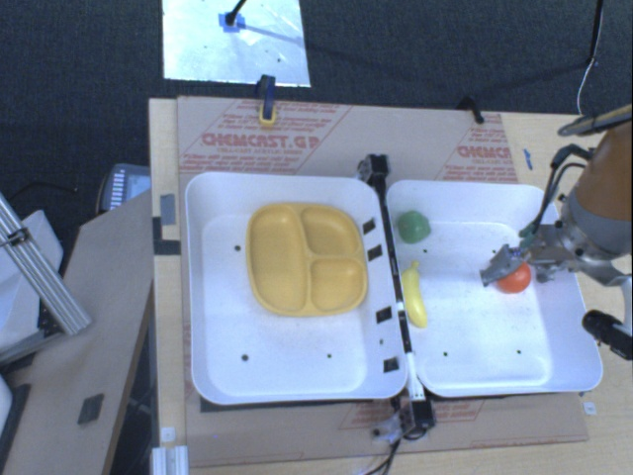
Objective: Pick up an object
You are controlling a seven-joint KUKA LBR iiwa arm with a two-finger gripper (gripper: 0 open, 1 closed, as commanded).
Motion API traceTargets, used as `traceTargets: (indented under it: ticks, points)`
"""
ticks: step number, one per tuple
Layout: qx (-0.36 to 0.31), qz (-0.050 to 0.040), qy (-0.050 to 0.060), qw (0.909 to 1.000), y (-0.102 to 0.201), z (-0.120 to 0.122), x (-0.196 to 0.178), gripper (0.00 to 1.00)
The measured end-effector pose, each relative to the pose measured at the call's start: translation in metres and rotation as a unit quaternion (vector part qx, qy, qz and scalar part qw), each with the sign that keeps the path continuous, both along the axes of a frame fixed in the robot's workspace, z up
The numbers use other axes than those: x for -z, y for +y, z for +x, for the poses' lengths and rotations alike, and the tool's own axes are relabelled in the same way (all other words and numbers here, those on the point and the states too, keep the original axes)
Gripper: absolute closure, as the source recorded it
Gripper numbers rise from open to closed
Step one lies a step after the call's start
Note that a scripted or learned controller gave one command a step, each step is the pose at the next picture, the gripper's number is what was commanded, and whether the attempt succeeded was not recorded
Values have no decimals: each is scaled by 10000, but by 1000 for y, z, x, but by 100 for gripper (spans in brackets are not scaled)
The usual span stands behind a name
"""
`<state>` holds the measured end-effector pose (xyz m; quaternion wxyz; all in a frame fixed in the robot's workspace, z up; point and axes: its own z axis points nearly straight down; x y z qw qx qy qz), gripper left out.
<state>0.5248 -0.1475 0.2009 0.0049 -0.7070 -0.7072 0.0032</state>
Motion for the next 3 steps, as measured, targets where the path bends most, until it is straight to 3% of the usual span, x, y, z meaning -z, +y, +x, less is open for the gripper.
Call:
traceTargets:
  ticks: [1, 3]
  points:
    - [-17, -11, -63, 10000, 0, 3, -7, 0]
    - [-16, -6, -47, 10000, 8, 13, 109, 0]
